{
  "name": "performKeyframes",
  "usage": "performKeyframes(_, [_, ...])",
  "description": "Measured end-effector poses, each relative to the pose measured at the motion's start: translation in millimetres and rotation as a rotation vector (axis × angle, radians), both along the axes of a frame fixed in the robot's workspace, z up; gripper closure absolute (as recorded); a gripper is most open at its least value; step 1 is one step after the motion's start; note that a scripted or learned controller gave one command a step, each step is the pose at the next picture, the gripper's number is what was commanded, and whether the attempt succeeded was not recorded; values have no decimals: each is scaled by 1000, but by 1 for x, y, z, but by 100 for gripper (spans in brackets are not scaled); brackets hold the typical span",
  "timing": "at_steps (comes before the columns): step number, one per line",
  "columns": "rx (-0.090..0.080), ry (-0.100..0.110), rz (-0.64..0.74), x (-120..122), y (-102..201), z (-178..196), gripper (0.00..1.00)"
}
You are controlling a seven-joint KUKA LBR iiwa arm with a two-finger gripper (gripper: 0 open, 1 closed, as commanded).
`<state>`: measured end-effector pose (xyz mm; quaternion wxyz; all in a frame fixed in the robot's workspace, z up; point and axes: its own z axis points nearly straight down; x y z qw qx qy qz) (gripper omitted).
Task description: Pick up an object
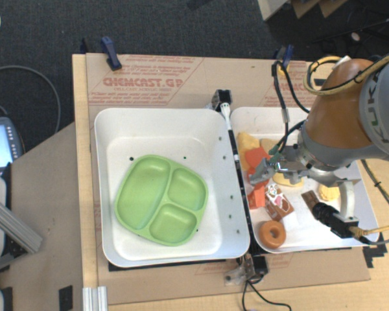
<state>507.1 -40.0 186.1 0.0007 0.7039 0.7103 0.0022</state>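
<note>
My gripper (264,171) hangs low over the left part of the right bin (350,237), with the grey and orange arm reaching in from the right. Just under and beside it lie an orange-red piece (253,157) and a pale yellow piece (246,140). In front of it sit a red block (257,197), a small brown and white item (279,201) and a brown doughnut (271,234). A yellow piece (329,192) and a dark brown piece (309,198) lie partly hidden below the wrist. Nothing is visibly held.
The left bin (110,135) holds a green divided plate (161,199). The rims of the two bins meet along a dark strip (236,167). Blue clamps (110,52) stand at the back edge of the cardboard-covered bench.
</note>
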Motion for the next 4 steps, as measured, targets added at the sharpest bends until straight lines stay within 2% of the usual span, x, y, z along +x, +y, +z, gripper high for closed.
performKeyframes(1, [-1, 9, -11, -29, -15, -2, 0])
performKeyframes(2, [0, -1, -2, -27, 40, 39, 0])
performKeyframes(3, [-3, 10, -15, -29, -18, -4, 0])
performKeyframes(4, [-3, 4, -10, -28, -23, -2, 0])
